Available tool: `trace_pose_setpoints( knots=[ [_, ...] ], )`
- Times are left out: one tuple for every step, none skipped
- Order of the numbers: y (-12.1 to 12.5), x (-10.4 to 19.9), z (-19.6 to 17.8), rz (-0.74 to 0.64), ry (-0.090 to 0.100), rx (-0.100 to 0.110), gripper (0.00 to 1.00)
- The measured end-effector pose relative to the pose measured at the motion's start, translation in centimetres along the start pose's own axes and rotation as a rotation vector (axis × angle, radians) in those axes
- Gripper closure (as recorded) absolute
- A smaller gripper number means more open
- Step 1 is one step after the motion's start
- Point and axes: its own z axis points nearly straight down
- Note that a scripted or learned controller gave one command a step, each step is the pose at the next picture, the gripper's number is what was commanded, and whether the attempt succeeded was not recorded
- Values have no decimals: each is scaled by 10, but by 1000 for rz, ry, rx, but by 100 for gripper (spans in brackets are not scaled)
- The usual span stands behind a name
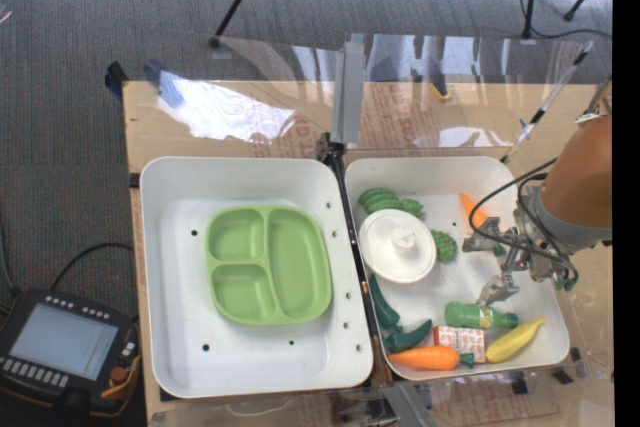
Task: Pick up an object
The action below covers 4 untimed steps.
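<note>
Glossy white bins (160,215); gripper (497,290) above green bottle (480,316), jaws' state indiscernible.

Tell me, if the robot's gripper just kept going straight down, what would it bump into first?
Probably the green bottle. The gripper hangs just above it in the right bin, though depth is hard to judge.

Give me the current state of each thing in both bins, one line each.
green divided plate: flat in the left bin, nothing in its compartments
white round lid: lying in the right bin, knob up
green bottle: on its side, below the gripper
banana: lying by the right bin's near corner
large carrot: lying at the near wall
gripper: low over the right bin, holding nothing visible
</note>
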Motion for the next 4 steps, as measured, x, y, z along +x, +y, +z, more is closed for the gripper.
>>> trace_pose_setpoints(
  knots=[
    [6, -103, 13, 202, 35, -5, 0],
    [9, -106, 2, 196, 29, -5, 100],
    [0, 3, 12, 99, 41, -9, 100],
    [1, 2, 11, 97, 38, -8, 0]
  ],
)
